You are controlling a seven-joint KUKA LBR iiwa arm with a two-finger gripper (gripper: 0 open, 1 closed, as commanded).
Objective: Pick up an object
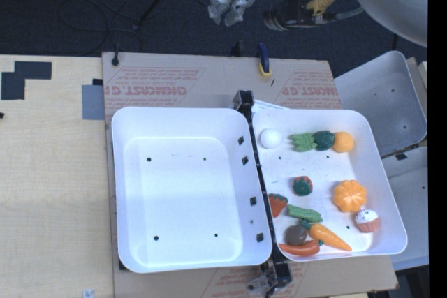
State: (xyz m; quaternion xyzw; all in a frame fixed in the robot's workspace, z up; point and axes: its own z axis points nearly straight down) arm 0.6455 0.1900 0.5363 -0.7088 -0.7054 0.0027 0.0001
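White plastic bins, 2 of them, sit side by side on a cardboard sheet (209,84) over the pale wood tabletop (49,171). Left bin (126,150) carries no toys; right bin (370,143) holds all of them, so any pick must come from there.

Gripper (228,10) hangs at 12 o'clock of the view, high above the dark floor beyond the bench, well apart from both bins. It holds nothing. Whether it is wide or narrow I cannot tell at this angle and blur. Judgement: parked or at transit height, approach not yet begun.

Contents of right bin, clock positions taken within that bin:
- white ball (269,138) at 10 o'clock, near the divider.
- green leafy toy (313,142) and small orange fruit (343,142), a row at 12 to 1 o'clock, touching or nearly so.
- small green and red toy (302,185) near centre, standing apart from the rest.
- pumpkin (349,195) at 3 o'clock.
- cupcake (366,220) at 4 o'clock.
- strawberry (277,204) at 8 o'clock, against the divider.
- green pod (303,213), brown round toy (296,234), red chili (300,249), carrot (330,237): crowded cluster at 6 to 7 o'clock.

Likely candidate: the carrot. Long axis runs from 10 toward 4 o'clock, tip pointing to 4 o'clock, leafy end toward the pod. Judgement: closing across the short axis suits it, but neighbours touch its thick end. The pumpkin and the centre toy have clearer surroundings.
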